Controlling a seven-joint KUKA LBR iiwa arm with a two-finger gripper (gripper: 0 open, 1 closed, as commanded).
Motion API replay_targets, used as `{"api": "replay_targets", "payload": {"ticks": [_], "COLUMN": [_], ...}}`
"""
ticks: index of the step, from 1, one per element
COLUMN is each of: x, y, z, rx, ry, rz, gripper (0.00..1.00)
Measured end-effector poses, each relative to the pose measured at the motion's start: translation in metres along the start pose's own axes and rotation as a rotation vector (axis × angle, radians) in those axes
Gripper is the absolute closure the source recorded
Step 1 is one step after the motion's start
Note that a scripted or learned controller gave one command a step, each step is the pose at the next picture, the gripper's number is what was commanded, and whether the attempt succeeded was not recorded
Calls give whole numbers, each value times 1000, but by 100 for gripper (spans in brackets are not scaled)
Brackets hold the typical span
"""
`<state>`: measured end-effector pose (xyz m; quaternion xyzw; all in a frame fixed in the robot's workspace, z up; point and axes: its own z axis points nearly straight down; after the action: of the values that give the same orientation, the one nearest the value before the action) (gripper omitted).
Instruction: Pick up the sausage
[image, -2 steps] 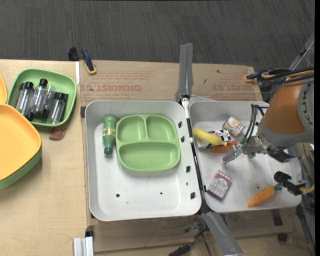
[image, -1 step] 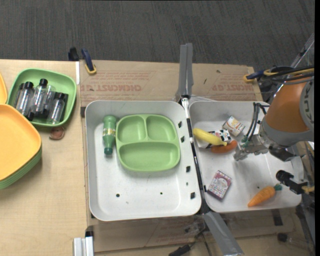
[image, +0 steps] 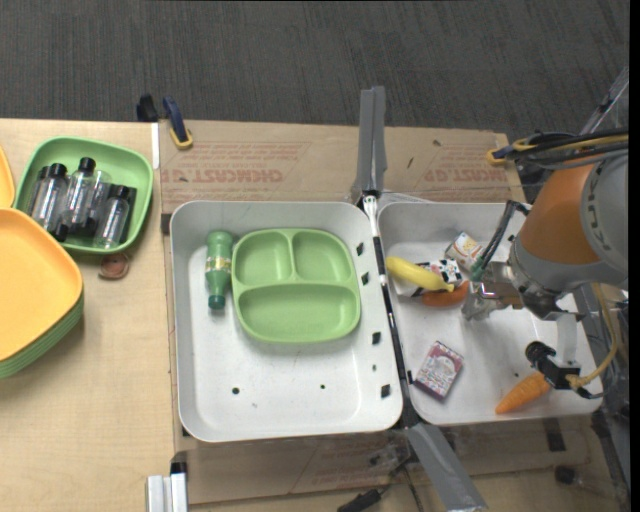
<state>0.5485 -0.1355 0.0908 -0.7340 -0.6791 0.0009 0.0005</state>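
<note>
Tool (image: 478, 300) hangs low in the right bin (image: 500, 395), its tip just beside the sausage (image: 447, 296), placed for a grab; whether it is released or clenched cannot be told (too small). Sausage lies under the banana (image: 415, 273), so crowding could spoil the pick. Carrot (image: 522, 395) and pink packet (image: 438, 369) sit apart.

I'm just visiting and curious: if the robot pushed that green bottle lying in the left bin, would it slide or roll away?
Probably roll. The green bottle lies on its side, and its round body would likely turn on the smooth floor of the left bin. It lies beside the green divided plate, which might stop it that way. It looks like a small toy, so probably light.
</note>
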Motion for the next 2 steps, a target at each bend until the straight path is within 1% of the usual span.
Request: {"api": "replay_targets", "payload": {"ticks": [1,2], "x": [2,22], "y": [-33,-5], "z": [-103,-5], "rx": [0,1], "ry": [-1,0], "rz": [-78,-190], "gripper": [100,100]}}
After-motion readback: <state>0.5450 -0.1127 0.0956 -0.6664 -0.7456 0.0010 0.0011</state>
